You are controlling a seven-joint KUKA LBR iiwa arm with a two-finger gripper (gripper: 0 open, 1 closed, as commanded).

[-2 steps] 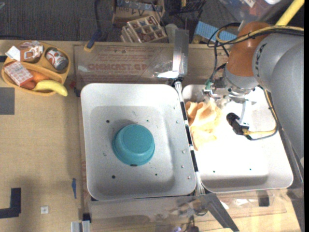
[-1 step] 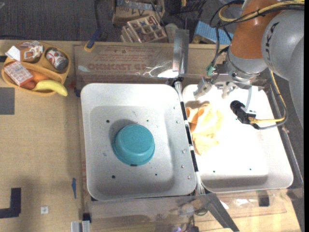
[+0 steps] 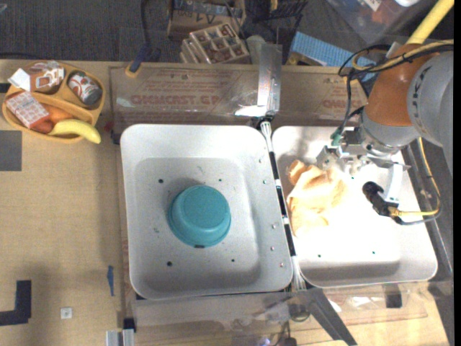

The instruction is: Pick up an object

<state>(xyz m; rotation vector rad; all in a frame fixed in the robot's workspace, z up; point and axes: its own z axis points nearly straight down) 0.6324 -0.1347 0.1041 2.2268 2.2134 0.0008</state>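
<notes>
Yellow cloth (image 3: 315,197), crumpled and washed pale by the light, lay in the right bin (image 3: 374,262), against the wall that bin shares with the left bin (image 3: 144,157). Your gripper (image 3: 344,152) hung over that same right bin, near its far edge, just beyond and to the right of the cloth's upper end; whether it touched the cloth could not be told from this angle. Whether it was apart or together could not be told either, since the wrist and cabling crowded it. The arm's orange band (image 3: 389,92) sat above it, farther from the cloth.

A teal bowl (image 3: 201,215), upside down, rested near the middle of the left bin, well apart from the cloth. Behind both bins stood a cardboard panel (image 3: 180,96) printed with reddish lettering, too faint and too glared by clear plastic film to be read. Far left of the cloth, an orange tray (image 3: 36,117) held a banana (image 3: 76,129) and small printed packets whose labels were too small to make out.
</notes>
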